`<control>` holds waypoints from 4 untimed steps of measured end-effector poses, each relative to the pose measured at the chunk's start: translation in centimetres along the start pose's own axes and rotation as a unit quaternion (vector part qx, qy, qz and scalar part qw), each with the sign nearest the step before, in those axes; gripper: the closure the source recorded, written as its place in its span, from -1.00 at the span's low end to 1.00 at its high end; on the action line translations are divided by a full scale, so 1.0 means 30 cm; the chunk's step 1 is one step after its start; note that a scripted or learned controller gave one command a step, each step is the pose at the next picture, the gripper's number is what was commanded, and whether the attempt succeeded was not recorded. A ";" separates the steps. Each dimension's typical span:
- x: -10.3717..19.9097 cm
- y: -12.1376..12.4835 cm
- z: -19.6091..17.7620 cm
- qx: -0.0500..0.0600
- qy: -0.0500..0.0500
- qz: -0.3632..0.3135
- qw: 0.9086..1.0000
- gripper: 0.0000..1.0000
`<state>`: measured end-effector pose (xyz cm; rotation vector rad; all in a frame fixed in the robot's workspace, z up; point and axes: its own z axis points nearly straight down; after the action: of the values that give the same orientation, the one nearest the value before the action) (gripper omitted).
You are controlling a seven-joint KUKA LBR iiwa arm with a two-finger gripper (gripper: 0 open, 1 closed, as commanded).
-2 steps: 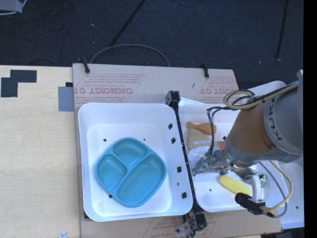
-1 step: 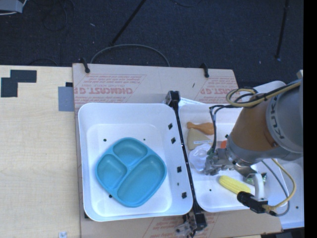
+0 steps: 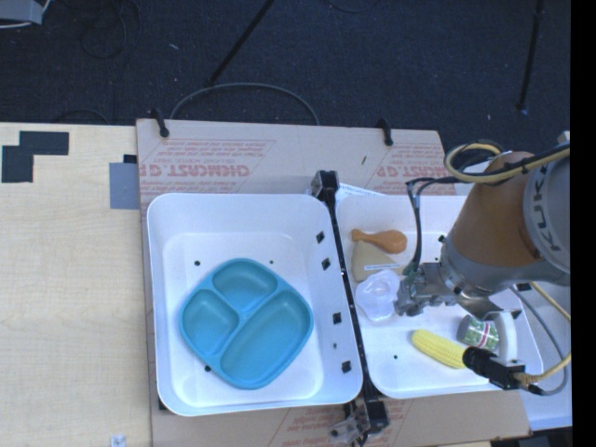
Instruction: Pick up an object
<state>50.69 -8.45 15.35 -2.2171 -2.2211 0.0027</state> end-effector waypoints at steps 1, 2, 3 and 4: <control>-0.008 -0.016 -0.135 0.000 0.000 0.000 1.000 1.00; -0.005 -0.002 -0.268 0.000 0.000 0.000 1.000 1.00; 0.175 0.007 -0.288 0.002 0.001 -0.002 1.000 1.00; 0.355 0.021 -0.235 0.004 0.000 -0.001 1.000 1.00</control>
<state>51.32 2.20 22.41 -2.2102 -2.2203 0.0107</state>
